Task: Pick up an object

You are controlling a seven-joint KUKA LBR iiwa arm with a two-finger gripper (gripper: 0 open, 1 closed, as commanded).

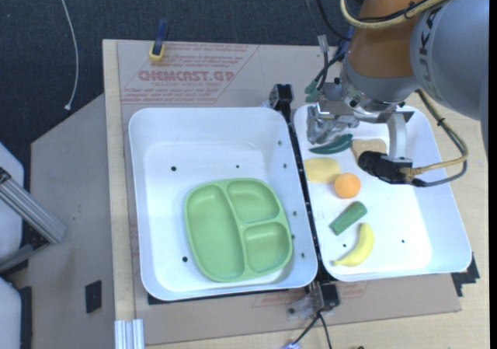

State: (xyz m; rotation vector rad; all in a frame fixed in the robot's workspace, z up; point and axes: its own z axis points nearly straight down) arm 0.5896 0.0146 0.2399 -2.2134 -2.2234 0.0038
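- Camera view is showing the gripper point(328, 128) hanging low over the far left corner of the right bin point(435, 258), with the grey arm point(460, 36) reaching in above it from the right.
- Whether the gripper is standing wide or narrow I cannot tell, because its lower end is blending with what is lying beneath it.
- A dark green curved piece point(339, 141) is lying right under the gripper. Whether it is being gripped or only lying there cannot be told.
- A tan piece point(373, 146) is showing just to the right of the curved piece, partly hidden by the robot's own parts.
- A pale yellow lemon point(321, 169) is sitting just nearer than the gripper, close against the right bin's left wall. An orange ball point(347, 185) is resting just beside it, toward the bin's middle.
- A green block point(347, 218) is lying slantwise near the middle of the right bin. A banana point(357, 246) is lying close to it, toward the near edge.
- The left bin point(147, 153) is carrying a green divided plate point(233, 228), which is sitting toward its near edge.
- A black clamp point(281, 95) is sitting where the two bins meet at their far edge, near the gripper, and the bins' adjoining walls are crowding the gripper on its left.
- A printed board point(186, 74) is lying under both bins, with a yellow and blue clamp point(158, 43) sitting on its far edge.
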